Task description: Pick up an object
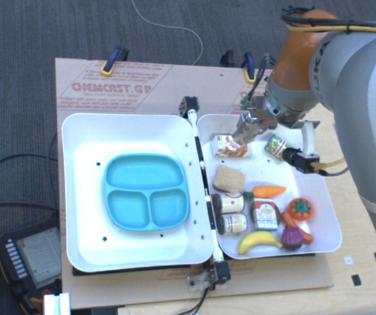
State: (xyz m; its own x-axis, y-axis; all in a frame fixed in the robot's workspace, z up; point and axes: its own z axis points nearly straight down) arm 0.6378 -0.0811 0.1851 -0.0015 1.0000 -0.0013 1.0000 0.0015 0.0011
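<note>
Robotics lab. Evidence: bench (109,287) of raw board clamped at its far edge, grey carpet (43,18) with loose cables (161,18), control pendant (27,261) on floor, industrial arm (332,51) over white bins (83,241).

A single fixed camera sits above the surface (109,84) and looks down at a slant, far enough back to take in both white bins (83,136) side by side, some surrounding floor (30,18), and the arm (345,58) entering from the right.
</note>
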